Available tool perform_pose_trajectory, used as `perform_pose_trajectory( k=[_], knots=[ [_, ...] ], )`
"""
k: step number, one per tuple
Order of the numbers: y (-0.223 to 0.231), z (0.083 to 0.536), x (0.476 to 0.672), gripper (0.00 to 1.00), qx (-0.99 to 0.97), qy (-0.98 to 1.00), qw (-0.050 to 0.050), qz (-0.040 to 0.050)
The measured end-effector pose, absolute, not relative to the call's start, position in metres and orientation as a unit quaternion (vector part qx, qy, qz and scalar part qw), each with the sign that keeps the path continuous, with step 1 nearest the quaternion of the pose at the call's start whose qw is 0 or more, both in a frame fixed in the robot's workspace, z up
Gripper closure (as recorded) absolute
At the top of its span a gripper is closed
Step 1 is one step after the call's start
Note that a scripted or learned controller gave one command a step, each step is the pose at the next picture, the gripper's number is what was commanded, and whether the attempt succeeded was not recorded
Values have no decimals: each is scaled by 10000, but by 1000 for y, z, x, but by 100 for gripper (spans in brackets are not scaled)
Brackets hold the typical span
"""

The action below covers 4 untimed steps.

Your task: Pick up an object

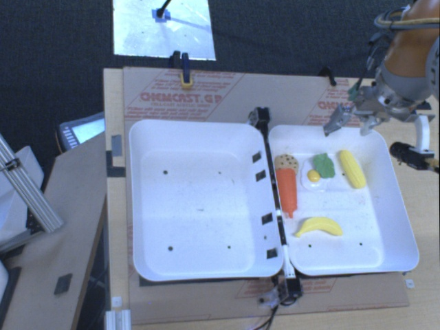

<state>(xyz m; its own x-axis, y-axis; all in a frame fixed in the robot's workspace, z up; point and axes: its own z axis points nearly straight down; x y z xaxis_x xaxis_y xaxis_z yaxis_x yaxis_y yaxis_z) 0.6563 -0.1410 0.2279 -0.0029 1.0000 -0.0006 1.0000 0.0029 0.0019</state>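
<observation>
1. In the right bin (pixel 395 218) lie a carrot (pixel 287 191), a banana (pixel 318 227), a corn cob (pixel 353 168), a green leafy piece (pixel 324 165), a fried egg (pixel 313 178) and a cookie (pixel 286 161).
2. My claw (pixel 353 120) hangs above that bin's far rim, holding nothing, fingers apart.
3. The left bin (pixel 148 253) sits beside it.

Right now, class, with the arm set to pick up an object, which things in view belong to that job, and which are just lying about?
Belong to the job:
gripper
right bin
carrot
banana
corn cob
cookie
fried egg
green leaf

Just lying about:
left bin
yellow clamp
shiny sheet
</observation>
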Motion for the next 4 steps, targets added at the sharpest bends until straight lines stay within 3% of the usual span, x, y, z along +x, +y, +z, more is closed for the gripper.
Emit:
perform_pose_trajectory(
  k=[1, 2, 4],
  knots=[
    [-130, 436, 611, 0, 7050, 7092, 64, 42],
    [-193, 544, 514, 0, 7098, 7044, 79, 31],
    [-188, 536, 518, 0, 7062, 7080, 21, 9]
  ],
)
